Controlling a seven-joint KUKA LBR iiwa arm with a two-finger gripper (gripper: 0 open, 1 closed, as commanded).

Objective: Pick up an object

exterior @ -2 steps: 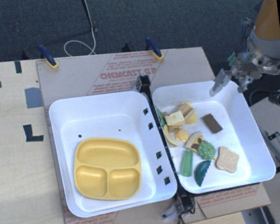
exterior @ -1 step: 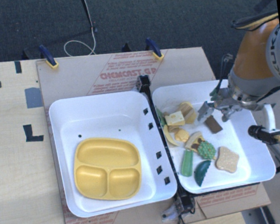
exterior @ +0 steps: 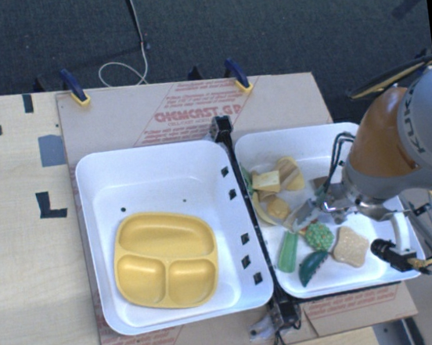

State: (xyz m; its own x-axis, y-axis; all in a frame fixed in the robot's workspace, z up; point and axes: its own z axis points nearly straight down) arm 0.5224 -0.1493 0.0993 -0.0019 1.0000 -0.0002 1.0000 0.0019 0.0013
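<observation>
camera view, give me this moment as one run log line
arm: over right white bin | gripper: low among toy food, beside bumpy green broccoli piece | grasp: cannot tell | left white bin: yellow divided plastic plate

Wooden bench [exterior: 19,233], cardboard sheet [exterior: 192,112], two white bins [exterior: 90,176]

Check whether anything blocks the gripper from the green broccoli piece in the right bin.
Nothing visible does. The gripper sits low in the right bin, just above and left of the broccoli piece, with no item between them. The bread slice lies beside it, to the right.
</observation>
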